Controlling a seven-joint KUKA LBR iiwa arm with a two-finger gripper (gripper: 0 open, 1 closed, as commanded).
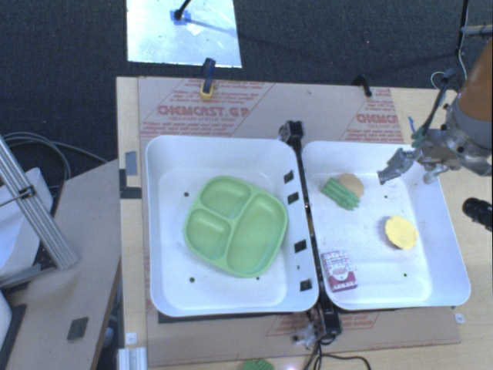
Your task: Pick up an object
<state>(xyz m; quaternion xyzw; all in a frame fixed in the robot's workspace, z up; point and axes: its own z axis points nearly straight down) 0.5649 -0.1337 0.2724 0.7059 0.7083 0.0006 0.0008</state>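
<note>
So nothing is lifted yet: the pincer (389,170) hangs spread and empty over the right bin (443,206), near the green-and-tan toy (343,190).

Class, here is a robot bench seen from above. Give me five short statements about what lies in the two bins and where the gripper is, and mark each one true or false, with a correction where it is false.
1. The green divided plate lies in the left bin. True.
2. The yellow round object lies on that plate. False: it lies in the right bin.
3. The gripper is over the right bin. True.
4. The small red and white packet lies in the left bin. False: it lies in the right bin, near its front left corner.
5. The gripper holds the green ridged object. False: that object lies on the bin floor.
</note>
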